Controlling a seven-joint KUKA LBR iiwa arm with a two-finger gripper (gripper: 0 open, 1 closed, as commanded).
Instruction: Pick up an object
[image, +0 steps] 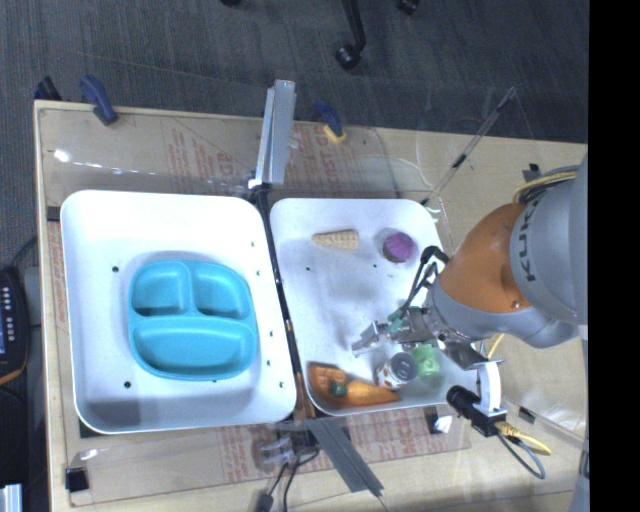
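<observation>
while the jaws (385, 335) hang low at five o'clock in the right bin (330, 285), whether spread or pinched cannot be told; green object (427, 360) lies beside, likely the target.

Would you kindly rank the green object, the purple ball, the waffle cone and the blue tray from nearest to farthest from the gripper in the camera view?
1. Green object, right beside the gripper.
2. Purple ball, at the right bin's far side.
3. Waffle cone, left of the ball.
4. Blue tray, in the left bin.
</observation>
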